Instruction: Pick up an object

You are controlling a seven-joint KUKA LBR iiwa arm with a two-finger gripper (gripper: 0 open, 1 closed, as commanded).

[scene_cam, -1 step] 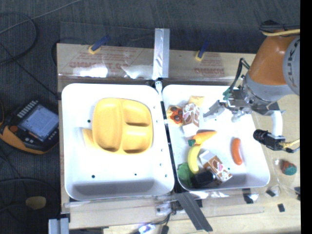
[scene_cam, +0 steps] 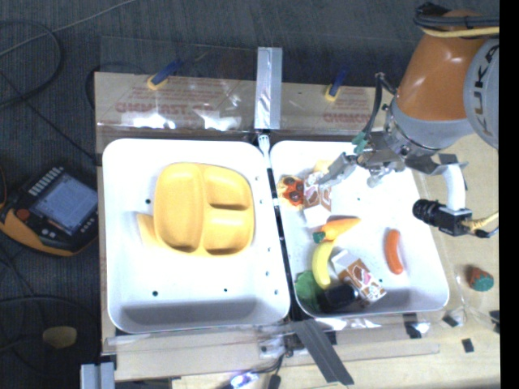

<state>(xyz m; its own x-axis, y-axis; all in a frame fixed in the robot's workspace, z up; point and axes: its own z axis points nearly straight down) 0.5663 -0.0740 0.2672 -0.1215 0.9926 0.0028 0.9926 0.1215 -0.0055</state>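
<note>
Fingers (scene_cam: 324,186) of the gripper (scene_cam: 334,177) reached leftward into the right bin (scene_cam: 422,298), low over its upper left part; whether they were apart or together could not be told from this slanted view. Their tips sat right at a small red-and-white carton (scene_cam: 316,203), with a little brown-and-orange toy (scene_cam: 292,189) just beside it toward the divider. Nothing could be seen held between them. Behind the gripper the grey wrist ran back to the arm's orange band (scene_cam: 434,63) at the upper right.

Farther down the same bin lay an orange carrot-like piece (scene_cam: 342,225), a yellow banana (scene_cam: 322,264), a green item (scene_cam: 306,284), a dark object (scene_cam: 339,298), a patterned box (scene_cam: 361,275) and, apart to the right, an orange sausage (scene_cam: 394,251).

The left bin (scene_cam: 130,298) held a yellow sectioned tray (scene_cam: 203,209), lying tilted. Off the surface, on the dark floor to the left, rested a handheld control pendant (scene_cam: 50,209).
</note>
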